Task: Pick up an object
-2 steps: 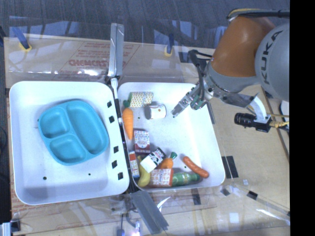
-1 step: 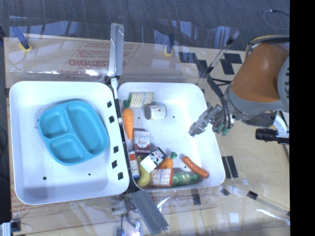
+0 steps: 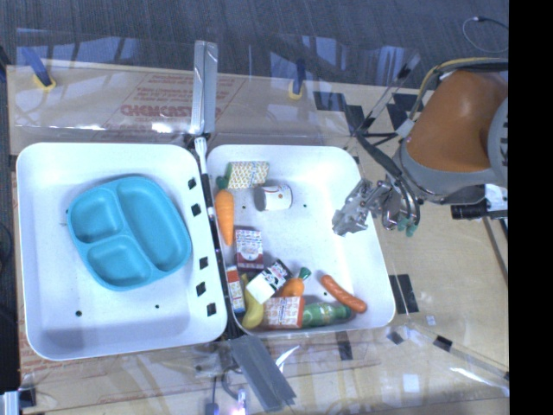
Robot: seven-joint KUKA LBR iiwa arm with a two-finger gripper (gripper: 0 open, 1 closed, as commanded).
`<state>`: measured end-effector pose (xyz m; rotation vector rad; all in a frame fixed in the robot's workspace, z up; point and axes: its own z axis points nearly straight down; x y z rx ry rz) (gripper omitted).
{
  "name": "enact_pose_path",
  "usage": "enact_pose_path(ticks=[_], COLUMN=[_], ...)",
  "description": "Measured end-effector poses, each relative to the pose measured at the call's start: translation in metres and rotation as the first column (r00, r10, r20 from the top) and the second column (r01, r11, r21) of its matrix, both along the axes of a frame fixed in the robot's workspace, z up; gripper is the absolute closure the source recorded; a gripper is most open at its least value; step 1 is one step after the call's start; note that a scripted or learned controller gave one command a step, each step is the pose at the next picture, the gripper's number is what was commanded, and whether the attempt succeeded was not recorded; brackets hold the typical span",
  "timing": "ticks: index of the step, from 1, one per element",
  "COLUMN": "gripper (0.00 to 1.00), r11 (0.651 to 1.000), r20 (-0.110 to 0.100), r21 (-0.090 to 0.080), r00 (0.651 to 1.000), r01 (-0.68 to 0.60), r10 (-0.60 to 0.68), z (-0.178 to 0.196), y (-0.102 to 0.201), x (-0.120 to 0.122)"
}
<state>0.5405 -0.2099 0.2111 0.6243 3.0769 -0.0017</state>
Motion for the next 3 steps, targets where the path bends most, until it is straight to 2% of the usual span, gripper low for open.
enact_pose_path(ticks=[1, 2, 3], gripper=[1.00, 1.00, 1.00], r11=[0.962, 0.765, 0.758], r20=[-0.002, 0.001, -0.002], r21=[0.001, -0.002, 0.002], r00=[0.962, 0.765, 0.758], r01=[-0.274, -0.643, -0.653], r10=[0.274, 0.643, 0.653], z=[-0.011, -0.002, -0.026], y=[0.001, 0.012, 0.034], x=[-0.002, 0.045, 0.022])
